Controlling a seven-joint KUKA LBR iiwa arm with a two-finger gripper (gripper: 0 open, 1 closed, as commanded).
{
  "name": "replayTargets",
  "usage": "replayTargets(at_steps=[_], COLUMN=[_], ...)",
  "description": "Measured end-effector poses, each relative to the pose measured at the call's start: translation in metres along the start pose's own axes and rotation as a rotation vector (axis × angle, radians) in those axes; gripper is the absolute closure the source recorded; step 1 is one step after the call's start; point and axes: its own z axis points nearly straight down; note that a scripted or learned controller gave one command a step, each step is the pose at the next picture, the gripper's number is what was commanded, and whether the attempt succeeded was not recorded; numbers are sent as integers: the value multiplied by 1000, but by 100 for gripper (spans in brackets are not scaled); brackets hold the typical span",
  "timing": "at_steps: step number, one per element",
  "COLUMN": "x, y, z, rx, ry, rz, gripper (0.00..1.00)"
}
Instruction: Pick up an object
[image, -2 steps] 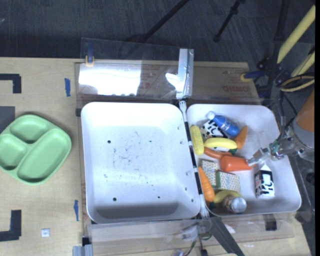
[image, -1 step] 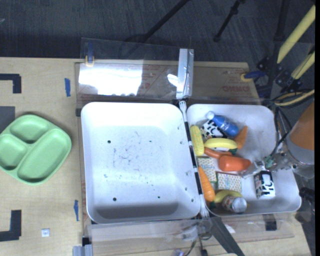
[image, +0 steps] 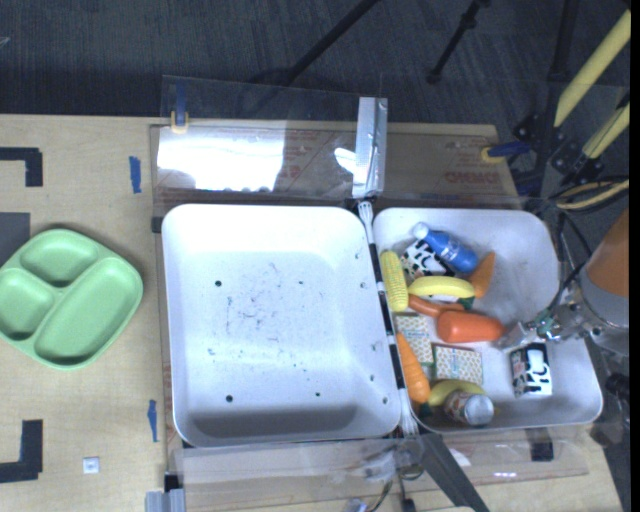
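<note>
The right bin (image: 575, 400) holds a heap of toy items along its left side. Among them are a blue bottle (image: 452, 251), a cow-patterned piece (image: 424, 262), a corn cob (image: 394, 280) and a banana (image: 442, 288). Lower down lie an orange-red vegetable (image: 468, 326), a carrot (image: 412, 368) and a small bottle with a silver cap (image: 470, 408). A black-and-white box (image: 535, 370) lies apart near the bin's right side. My gripper (image: 545, 326) reaches in from the right, low over the bin, just above that box and right of the orange-red vegetable.
The left bin (image: 200, 235) sits against the right one, sharing a raised divider. A green sectioned plate (image: 65, 295) lies on the bench at far left. A clear plastic sheet (image: 260, 150) stands behind the left bin. Cables hang at the right.
</note>
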Motion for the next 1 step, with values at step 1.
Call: replayTargets(at_steps=[1], x=[51], y=[31], z=[-109], rx=[13], ry=[1], rz=[39], gripper=[100])
